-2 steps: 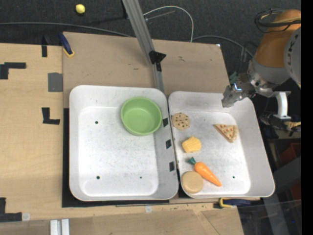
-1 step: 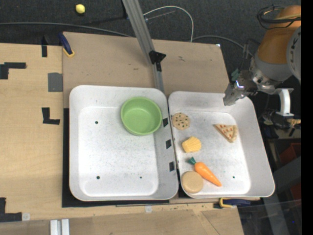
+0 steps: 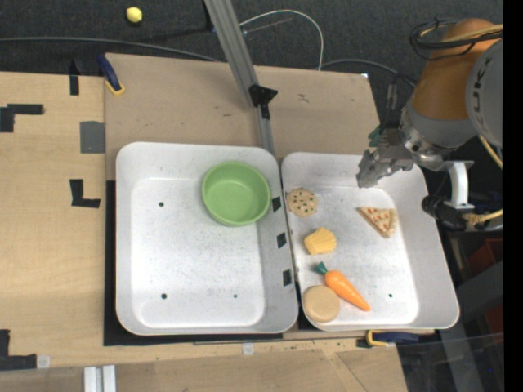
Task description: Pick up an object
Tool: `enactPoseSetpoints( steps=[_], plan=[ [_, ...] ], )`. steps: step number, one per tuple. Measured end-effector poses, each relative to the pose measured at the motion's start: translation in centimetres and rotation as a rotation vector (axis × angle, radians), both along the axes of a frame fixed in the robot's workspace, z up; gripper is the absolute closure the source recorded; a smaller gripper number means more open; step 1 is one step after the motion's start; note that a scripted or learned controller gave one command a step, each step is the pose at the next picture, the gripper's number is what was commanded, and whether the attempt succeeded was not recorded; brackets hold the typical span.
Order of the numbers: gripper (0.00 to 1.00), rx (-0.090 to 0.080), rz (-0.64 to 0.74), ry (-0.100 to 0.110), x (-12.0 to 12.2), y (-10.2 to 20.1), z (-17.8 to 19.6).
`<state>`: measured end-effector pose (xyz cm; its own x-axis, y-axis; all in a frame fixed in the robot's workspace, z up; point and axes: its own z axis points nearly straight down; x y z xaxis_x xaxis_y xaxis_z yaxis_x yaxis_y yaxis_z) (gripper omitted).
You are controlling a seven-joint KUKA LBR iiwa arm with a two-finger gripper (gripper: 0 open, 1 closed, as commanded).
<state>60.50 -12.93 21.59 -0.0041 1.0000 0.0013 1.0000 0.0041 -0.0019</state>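
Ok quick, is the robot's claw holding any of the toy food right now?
Grey two-finger gripper: it sits over the right white bin, above the pizza slice; nothing shows between its fingers, and open or shut cannot be told.

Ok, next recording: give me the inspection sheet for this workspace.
Surface: wooden bench with black tape marks, bearing left bin and right bin side by side.
Job's things: right bin holds cookie, pizza slice, corn, carrot, bun; left bin holds green bowl.
Clutter: yellow ball on the floor beyond the bench.
Grippers: gripper above the right bin's far end, nothing seen in it.
Cables: white cable looping behind the bench.
Surroundings: dark floor; slanted metal pole.
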Motion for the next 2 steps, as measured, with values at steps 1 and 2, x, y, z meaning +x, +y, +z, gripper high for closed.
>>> enactPoseSetpoints(
  steps=[1, 2],
  plan=[
    [1.0, 0.001, 0.003, 0.0, -0.8, 5.5, 0.2],
    [1.0, 0.001, 0.004, 0.001, -2.7, 11.5, 0.5]
  ],
)
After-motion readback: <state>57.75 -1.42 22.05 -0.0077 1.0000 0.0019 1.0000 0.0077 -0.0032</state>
